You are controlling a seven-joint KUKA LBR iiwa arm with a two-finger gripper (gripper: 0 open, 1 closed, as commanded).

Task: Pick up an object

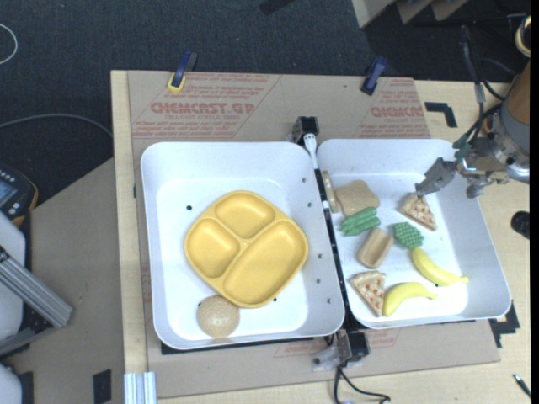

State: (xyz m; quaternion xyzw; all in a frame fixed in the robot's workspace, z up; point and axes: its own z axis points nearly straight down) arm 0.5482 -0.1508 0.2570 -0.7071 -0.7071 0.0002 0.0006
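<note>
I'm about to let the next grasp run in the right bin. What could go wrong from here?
The gripper hangs above the pizza slice, which lies flat and close to the broccoli; it may slip out or the broccoli may get nudged. The two bananas touch, so picking one could drag the other. The toys sit crowded, leaving little room around any of them.
</note>
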